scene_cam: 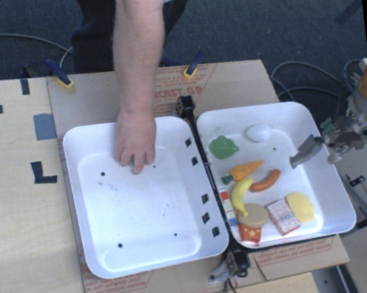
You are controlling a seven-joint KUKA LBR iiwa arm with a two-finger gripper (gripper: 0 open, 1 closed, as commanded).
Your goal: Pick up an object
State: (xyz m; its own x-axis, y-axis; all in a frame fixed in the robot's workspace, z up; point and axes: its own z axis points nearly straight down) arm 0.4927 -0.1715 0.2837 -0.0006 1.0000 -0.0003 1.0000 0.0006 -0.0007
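The toy banana (240, 195) lay near the middle of the right bin (302, 113), just beside the carrot (247, 169); it looked light, stiff and smooth, best taken across its curved middle. The end effector (302, 154) hovered at that bin's right rim, its state impossible to tell. A person's hand (134, 142) rested in the left bin (88, 207).

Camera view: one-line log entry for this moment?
gripper: over right bin edge, nothing held | toys: right bin, banana, carrot | human hand: in left bin
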